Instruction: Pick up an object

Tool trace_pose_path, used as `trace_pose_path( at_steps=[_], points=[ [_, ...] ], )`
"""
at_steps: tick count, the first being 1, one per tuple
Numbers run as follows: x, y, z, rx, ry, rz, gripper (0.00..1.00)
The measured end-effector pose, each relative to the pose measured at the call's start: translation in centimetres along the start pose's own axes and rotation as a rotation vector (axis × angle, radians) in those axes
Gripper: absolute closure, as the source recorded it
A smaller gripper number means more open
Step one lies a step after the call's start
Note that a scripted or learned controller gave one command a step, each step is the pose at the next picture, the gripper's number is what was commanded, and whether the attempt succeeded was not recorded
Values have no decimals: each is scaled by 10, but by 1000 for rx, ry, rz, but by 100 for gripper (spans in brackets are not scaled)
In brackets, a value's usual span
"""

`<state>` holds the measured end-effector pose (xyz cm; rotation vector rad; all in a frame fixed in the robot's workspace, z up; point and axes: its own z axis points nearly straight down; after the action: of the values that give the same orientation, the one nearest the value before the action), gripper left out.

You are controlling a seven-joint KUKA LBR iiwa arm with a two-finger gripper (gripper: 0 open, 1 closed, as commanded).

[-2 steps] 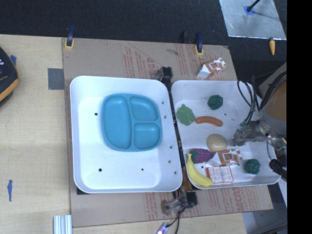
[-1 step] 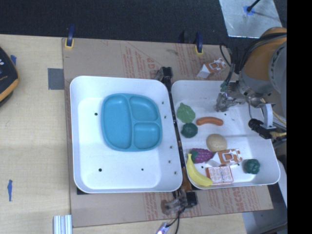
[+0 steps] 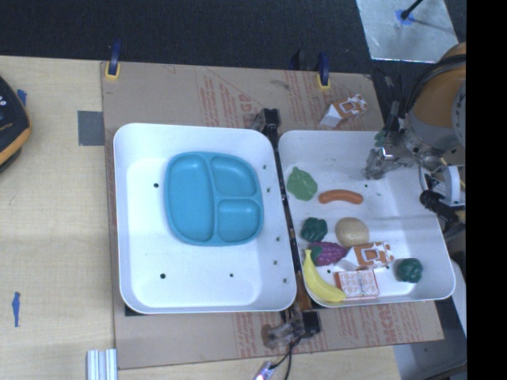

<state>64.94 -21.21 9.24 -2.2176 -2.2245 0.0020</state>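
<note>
My gripper [image 3: 380, 166] hangs over the far right part of the right bin [image 3: 412, 212], with nothing visibly in it. Toy foods lie in this bin. An orange sausage [image 3: 341, 197] lies just left of and below the gripper, apart from it. A light green leafy piece [image 3: 301, 184] sits at the bin's left wall. Further forward are a dark green broccoli [image 3: 314, 229], a tan potato [image 3: 352, 231], purple grapes [image 3: 327, 252], a yellow banana [image 3: 319, 282], a small carton [image 3: 372, 253], a red-and-white box [image 3: 356, 283] and a dark green round piece [image 3: 409, 270].
The left bin [image 3: 135, 236] holds a blue divided plate [image 3: 214, 197]. A small carton [image 3: 344, 111] lies on the cardboard behind the right bin. Clamps [image 3: 322, 68] pin the cardboard at the back. A dark device [image 3: 9, 125] sits at the bench's left edge.
</note>
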Motion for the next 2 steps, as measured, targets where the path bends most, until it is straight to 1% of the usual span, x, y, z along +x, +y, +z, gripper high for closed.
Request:
trace_pose_path(
  at_steps=[1,2],
  points=[
    [0,1,-11,0,-1,-4,100],
    [106,-13,-95,-1,2,-3,100]
  ],
)
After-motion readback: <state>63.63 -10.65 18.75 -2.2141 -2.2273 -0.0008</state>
